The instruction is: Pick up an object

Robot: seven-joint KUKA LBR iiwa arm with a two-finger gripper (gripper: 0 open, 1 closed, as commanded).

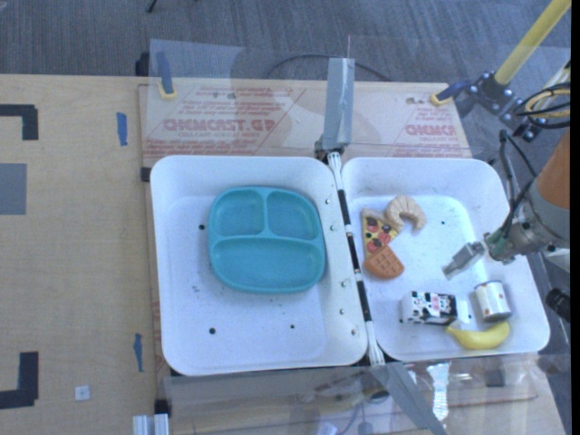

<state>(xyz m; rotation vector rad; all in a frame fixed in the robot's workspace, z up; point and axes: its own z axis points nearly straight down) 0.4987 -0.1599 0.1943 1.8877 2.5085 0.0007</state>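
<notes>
The right bin (426, 167) holds several objects. A tan croissant (405, 212) lies at its upper left, with a pizza slice (381, 243) just below it. A black-and-white toy (428, 307) sits near the front, beside a silver can (491, 301). A yellow banana (478, 336) lies by the front wall. My gripper (462, 259) reaches in from the right and hangs over the bin's right-centre floor, above the can and to the right of the pizza slice. Nothing shows in its grasp.
In the left bin (172, 270) lies a teal divided plate (266, 239). A grey post (340, 102) stands behind the seam between the bins. Cables and a yellow bar (535, 34) crowd the back right corner.
</notes>
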